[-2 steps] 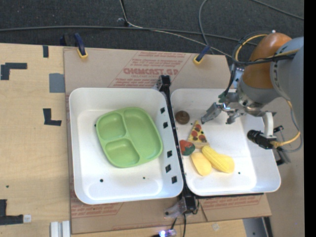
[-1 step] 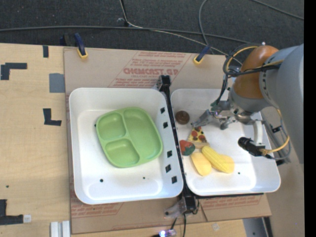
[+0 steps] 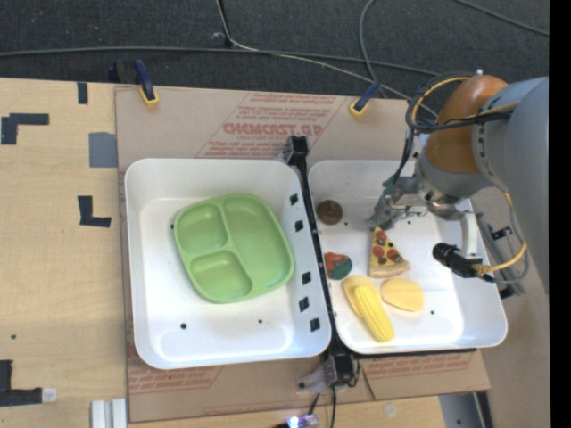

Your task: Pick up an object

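The end effector [image 3: 385, 214] is hovering low in the right white bin [image 3: 477, 328], its tips just above the pointed top of a triangular toy pizza slice [image 3: 386, 254]; whether it is open or closed cannot be told. A pale yellow rounded piece [image 3: 403, 295] is lying just below the slice, beside a yellow corn cob [image 3: 368, 308]. A red and green toy [image 3: 336, 264] and a brown round piece [image 3: 329, 211] are sitting near the divider. A green compartment tray [image 3: 232, 248] is resting in the left white bin [image 3: 147, 266] on the worktop [image 3: 53, 266].

Arm [image 3: 500, 141] cropped at right edge
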